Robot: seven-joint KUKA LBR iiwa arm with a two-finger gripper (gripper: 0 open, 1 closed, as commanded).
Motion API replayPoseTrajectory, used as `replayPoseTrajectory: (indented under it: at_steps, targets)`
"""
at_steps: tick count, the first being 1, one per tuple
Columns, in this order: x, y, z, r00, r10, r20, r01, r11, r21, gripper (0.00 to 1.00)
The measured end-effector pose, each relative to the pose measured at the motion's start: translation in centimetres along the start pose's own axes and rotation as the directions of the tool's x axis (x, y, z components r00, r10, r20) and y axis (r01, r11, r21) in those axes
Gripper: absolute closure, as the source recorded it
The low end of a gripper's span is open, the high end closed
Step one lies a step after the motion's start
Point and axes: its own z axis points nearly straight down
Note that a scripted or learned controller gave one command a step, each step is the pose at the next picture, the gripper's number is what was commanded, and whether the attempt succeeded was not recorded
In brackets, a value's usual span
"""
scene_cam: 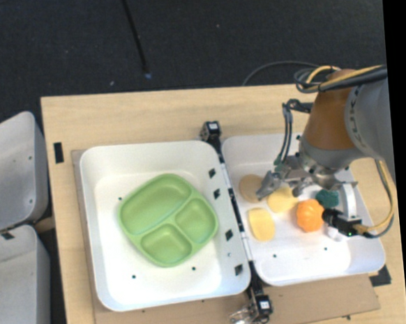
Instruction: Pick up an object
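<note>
Right, current state:
Targets: orange ball [307, 215], pale yellow lump [279, 201], yellow block [262, 224], tan disc [250, 187], small teal piece [327, 198]; all in the right bin [302, 269].
Layout: disc at 10 o'clock of the lump, block at 7, ball at 4; lump and ball nearly touching.
Room: bare floor along the 6 o'clock side of the right bin; items cluster near the divider [229, 204].
Left bin [106, 270]: green divided plate [167, 218], bare margin all round.
Gripper [286, 179]: over the right bin, lump just at 6 o'clock of it, disc at 9.
Fingers: can't tell how far apart; nothing visibly between them.
</note>
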Motion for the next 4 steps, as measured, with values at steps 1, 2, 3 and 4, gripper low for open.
replayPoseTrajectory:
  at_steps: [1,2,3,4]
  targets:
    - [-0.1,0.2,-1.4,1.000,0.005,0.000,-0.005,1.000,-0.007,1.00]
    - [0.6,0.8,-6.3,1.000,-0.007,0.000,0.007,1.000,-0.010,1.00]
    - [0.8,0.9,-12.8,1.000,-0.007,0.001,0.007,1.000,-0.012,1.00]
    - [0.7,1.0,-15.2,1.000,-0.009,0.000,0.009,1.000,-0.008,1.00]
